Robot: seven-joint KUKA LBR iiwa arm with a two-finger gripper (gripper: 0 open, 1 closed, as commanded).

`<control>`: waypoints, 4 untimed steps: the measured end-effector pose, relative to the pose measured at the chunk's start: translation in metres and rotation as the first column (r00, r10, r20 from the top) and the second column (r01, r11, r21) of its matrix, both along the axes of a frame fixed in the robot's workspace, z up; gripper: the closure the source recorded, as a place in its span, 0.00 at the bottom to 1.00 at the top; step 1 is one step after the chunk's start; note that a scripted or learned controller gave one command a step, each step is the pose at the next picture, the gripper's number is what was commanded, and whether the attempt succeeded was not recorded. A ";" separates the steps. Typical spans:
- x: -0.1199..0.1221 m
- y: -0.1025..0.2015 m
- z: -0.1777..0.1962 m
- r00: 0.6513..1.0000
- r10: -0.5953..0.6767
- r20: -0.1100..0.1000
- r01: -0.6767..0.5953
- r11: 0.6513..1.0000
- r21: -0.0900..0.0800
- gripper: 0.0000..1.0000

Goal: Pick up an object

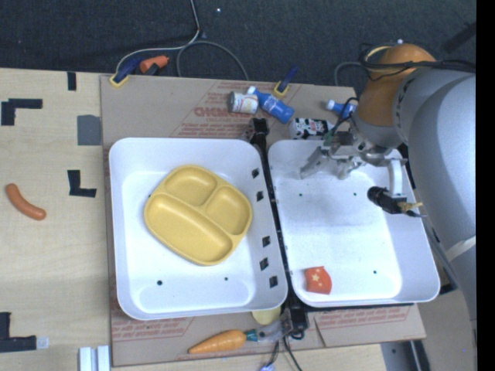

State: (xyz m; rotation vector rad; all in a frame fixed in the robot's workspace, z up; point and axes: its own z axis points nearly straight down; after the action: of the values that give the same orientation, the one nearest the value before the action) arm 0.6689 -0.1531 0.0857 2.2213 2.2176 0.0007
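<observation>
Fingers (331,163) look spread and carry nothing, up at the far end of the right bin (402,284). Your pick isn't done: the red piece (318,280) lies at that bin's near edge, well apart from them.

Two bins sat side by side mid-frame. The left bin (124,207) held a divided plate (199,213) at its centre. The right bin (410,261) held a small wedge-shaped block (318,280) near its lower edge, with the gripper (334,161) over its upper part. A toy carrot (217,342) lay below the left bin, a toy sausage (25,202) far left, and a bottle (263,103) above the bins.
</observation>
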 end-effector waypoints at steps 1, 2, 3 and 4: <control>-0.048 0.047 0.001 1.000 0.004 0.001 -0.004 1.000 -0.001 0.00; -0.004 0.059 0.000 1.000 0.006 -0.005 -0.006 1.000 -0.002 0.00; -0.001 -0.014 0.033 1.000 -0.002 0.000 0.002 1.000 -0.003 0.00; -0.053 0.039 0.000 1.000 0.004 0.001 -0.004 1.000 -0.002 0.00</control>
State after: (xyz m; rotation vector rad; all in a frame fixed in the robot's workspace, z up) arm 0.6156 -0.1136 0.0855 2.2151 2.2209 -0.0002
